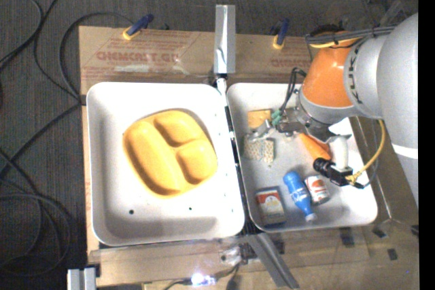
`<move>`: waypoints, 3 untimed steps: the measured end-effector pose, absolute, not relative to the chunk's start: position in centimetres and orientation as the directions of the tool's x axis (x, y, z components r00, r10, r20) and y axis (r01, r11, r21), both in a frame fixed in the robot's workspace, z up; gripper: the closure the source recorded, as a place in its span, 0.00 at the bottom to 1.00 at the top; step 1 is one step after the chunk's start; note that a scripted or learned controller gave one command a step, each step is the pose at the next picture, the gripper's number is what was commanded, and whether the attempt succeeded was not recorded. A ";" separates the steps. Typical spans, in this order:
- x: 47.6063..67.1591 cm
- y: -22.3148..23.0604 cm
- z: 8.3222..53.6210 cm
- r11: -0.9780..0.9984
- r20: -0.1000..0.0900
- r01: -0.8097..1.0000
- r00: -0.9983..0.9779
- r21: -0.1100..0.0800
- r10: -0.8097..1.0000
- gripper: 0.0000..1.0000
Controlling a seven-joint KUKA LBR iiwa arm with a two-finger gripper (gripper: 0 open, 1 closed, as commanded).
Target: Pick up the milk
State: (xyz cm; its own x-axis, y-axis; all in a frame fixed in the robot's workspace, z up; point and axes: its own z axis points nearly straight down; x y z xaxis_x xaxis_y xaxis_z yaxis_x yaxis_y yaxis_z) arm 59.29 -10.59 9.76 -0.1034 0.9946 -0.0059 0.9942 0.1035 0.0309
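In the right bin [367,214], the gripper [266,139] hovers above the carton-like milk [270,204], nothing lifted yet.

The arm [380,71] runs off the picture's right edge, and its orange wrist covers the gripper [289,120] from above, so the fingers cannot be made out. It also hides the far right corner of the right bin [255,210]. An orange thing [314,146] beneath the wrist shows only in part. The label on the small box [270,203] near the bin's front wall is too small to read.
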 end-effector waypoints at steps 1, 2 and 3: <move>54.0 -9.7 9.6 0.345 -0.014 0.938 -0.344 0.030 0.939 0.00; 65.2 -12.3 16.6 0.022 -0.004 1.000 -0.022 -0.002 1.000 0.00; 66.8 -13.2 9.9 0.194 -0.005 0.981 -0.194 -0.002 0.981 0.00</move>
